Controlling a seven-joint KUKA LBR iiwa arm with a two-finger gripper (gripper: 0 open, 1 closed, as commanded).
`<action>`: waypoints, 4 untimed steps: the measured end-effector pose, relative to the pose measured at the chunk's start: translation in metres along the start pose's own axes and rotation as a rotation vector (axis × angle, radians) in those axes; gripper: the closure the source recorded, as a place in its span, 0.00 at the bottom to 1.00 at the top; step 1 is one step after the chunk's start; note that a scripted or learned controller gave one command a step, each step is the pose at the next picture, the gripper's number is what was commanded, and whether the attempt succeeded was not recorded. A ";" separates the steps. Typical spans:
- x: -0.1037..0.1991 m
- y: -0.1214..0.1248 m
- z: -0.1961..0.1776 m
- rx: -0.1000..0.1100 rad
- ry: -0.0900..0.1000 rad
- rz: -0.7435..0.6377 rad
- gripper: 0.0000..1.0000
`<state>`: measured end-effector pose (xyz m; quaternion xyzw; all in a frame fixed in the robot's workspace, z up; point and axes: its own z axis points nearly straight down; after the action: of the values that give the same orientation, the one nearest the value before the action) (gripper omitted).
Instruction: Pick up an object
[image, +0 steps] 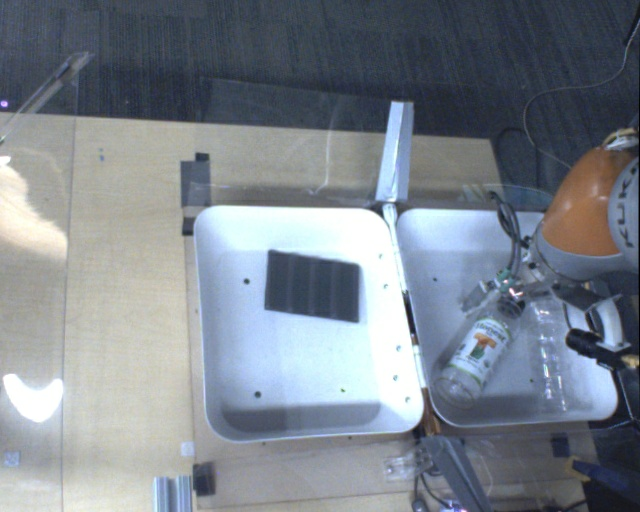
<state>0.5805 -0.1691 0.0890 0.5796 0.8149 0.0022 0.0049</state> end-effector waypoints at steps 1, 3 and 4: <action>0.000 0.004 -0.013 -0.010 -0.004 -0.002 1.00; -0.046 0.023 -0.013 0.005 0.003 0.011 0.00; 0.012 -0.043 -0.017 0.003 0.004 -0.111 0.00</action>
<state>0.5362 -0.1716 0.1052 0.5334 0.8459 0.0017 0.0025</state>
